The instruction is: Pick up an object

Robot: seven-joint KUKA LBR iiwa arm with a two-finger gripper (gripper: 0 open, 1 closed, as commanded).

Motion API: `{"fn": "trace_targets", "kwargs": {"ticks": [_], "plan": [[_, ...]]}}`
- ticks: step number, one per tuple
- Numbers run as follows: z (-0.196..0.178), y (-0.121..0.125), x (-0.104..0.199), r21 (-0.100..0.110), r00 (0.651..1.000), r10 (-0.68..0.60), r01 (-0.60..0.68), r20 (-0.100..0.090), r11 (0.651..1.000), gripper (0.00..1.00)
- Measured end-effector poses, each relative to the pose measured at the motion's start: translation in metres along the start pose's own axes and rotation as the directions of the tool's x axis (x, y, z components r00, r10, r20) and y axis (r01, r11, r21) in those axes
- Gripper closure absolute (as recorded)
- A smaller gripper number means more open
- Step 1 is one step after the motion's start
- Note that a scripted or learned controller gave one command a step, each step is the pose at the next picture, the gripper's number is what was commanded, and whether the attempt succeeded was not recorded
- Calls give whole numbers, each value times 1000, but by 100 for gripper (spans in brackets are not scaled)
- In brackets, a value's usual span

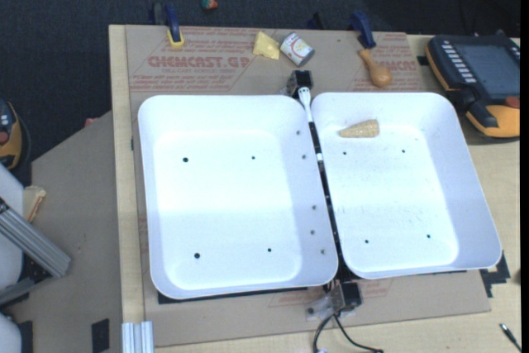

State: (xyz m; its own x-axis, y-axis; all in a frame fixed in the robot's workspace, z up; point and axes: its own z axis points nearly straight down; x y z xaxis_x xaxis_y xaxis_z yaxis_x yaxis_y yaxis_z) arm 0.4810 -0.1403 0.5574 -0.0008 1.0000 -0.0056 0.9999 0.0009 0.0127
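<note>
Camera view looks down on two shallow white plastic bins with rounded corners and glossy walls, set side by side on a brown cardboard sheet (207,60) printed with red lettering. On the smooth floor of the right bin (463,178), near its far wall and toward the seam between the bins, lies a tan, cone-shaped object (360,129) with a rough, grainy surface, its point aimed to the view's left. The left bin (153,178) shows small dark dots on its floor, as does the right one. Behind the bins on the cardboard rest a yellow wedge-shaped piece (265,46), a small white and grey boxy block (297,49) beside it, and an orange pear-shaped piece (376,69) with a narrow neck. Blue clamps (173,22) grip the far edge of the sheet. A black and orange handheld pendant (483,78) sits at the right on the pale wooden bench (496,153).
</note>
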Motion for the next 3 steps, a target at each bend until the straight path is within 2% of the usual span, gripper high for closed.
{"fn": "trace_targets", "kwargs": {"ticks": [1,2,3], "plan": [[-11,1,0,-4,1000,-1,1,2,1000,100],[112,-3,88,27,1000,-8,8,-9,1000,100],[17,-3,-25,0,1000,12,-12,2,1000,100]]}}
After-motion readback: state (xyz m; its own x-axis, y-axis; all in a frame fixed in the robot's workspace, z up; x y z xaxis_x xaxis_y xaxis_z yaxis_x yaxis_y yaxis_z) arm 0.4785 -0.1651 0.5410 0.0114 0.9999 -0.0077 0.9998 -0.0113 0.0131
